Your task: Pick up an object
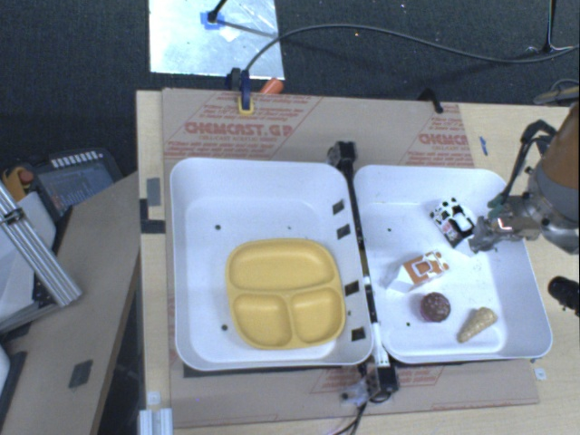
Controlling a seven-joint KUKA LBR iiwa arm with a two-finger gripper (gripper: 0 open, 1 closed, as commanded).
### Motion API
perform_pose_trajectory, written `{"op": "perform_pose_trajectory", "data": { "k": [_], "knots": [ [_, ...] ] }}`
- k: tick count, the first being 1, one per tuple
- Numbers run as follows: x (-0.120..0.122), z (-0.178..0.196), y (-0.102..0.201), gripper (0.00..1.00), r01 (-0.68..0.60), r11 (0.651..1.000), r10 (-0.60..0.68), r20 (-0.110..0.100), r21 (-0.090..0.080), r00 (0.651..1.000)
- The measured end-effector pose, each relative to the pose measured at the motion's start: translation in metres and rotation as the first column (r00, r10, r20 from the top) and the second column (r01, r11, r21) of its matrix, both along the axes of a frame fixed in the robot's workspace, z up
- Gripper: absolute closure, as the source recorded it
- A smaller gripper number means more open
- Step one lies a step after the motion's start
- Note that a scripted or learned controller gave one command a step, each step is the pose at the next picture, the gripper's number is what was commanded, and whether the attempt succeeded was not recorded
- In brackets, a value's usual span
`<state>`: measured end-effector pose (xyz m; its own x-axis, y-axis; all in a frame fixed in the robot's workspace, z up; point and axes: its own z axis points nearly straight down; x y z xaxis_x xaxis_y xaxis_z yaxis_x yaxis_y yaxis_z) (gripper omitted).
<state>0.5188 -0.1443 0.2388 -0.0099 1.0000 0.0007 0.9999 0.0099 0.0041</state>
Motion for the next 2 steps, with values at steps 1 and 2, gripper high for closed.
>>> {"op": "perform_pose_trajectory", "data": {
  "k": [1,2],
  "knots": [
    [-0.009,0.001,0.048,1.00,0.001,1.000,-0.001,-0.003,0.001,1.000],
    [-0.006,-0.011,0.103,1.00,0.000,1.000,0.000,-0.002,0.001,1.000]
  ]
}}
